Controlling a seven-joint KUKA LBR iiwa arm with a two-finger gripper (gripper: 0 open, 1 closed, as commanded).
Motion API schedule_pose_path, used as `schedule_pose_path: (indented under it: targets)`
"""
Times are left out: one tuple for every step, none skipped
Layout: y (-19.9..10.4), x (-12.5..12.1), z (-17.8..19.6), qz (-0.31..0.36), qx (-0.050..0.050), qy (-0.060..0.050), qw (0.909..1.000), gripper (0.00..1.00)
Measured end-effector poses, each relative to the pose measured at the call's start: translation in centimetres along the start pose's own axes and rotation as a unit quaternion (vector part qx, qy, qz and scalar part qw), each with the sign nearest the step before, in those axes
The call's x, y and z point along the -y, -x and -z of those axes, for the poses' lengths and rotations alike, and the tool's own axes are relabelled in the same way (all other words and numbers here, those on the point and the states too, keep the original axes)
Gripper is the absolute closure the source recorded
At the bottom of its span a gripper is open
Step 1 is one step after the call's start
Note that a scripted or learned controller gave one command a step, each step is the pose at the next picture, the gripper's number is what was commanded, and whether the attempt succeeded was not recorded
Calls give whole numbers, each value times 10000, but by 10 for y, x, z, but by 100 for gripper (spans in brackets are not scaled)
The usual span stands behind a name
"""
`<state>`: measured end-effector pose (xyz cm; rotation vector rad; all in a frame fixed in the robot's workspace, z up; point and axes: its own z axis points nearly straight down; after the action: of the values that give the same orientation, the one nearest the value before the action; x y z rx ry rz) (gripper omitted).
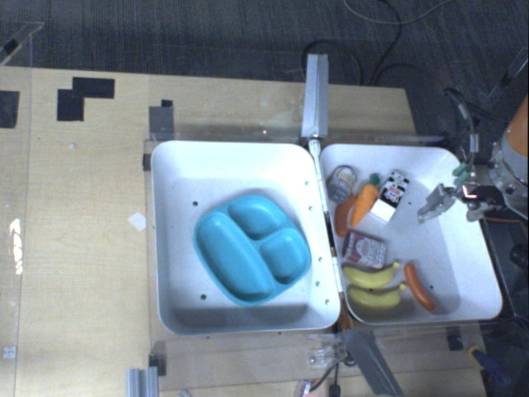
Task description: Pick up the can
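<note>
Can (340, 182): you find it lying in the right bin's (463, 304) far left corner, just beside the carrot (362, 204).
Gripper (436, 203): you see it over the right bin's right part, well apart from the can.
Fingers: you cannot tell apart or together.
Left bin (178, 188): it holds the blue divided tray (251, 246).

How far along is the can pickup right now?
Nothing looks done yet: the can sits in the right bin, at its top-left corner beside the carrot. The pincer hangs over that bin's right side, apart from the can. Reaching, gripping and lifting are all left.
</note>
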<state>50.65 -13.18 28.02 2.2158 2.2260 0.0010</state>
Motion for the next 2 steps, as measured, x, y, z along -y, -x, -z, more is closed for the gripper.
schedule_pose_path:
  targets:
    - [-20, -63, -109, -963, -4, -12, 9953, 0]
    - [21, -128, -193, -1652, -1, 29, 9863, 0]
